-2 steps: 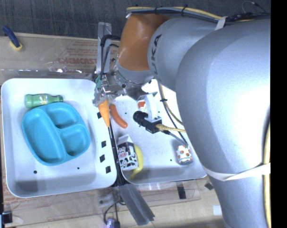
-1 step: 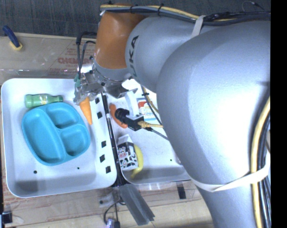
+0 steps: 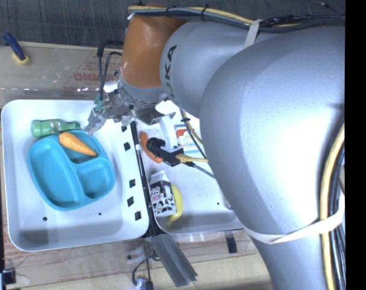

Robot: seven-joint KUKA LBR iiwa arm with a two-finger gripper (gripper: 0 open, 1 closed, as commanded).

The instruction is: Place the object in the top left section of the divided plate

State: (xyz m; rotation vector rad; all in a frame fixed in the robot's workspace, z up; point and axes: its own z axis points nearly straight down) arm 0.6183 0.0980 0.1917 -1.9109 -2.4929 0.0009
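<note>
A blue divided plate (image 3: 62, 174) lies in the left white bin (image 3: 25, 222). An orange carrot (image 3: 77, 144) rests on the plate's upper right part, across its rim. My gripper (image 3: 97, 119) hangs just above and to the right of the carrot, near the plate's top edge. Nothing shows between the fingers, and the carrot lies apart from them.
A green bottle (image 3: 52, 126) lies just beyond the plate's top edge. The right bin (image 3: 195, 219) holds an orange object (image 3: 152, 148), a black-and-white patterned carton (image 3: 161, 199) and a yellow item (image 3: 178, 203). The arm's bulk covers most of the right bin.
</note>
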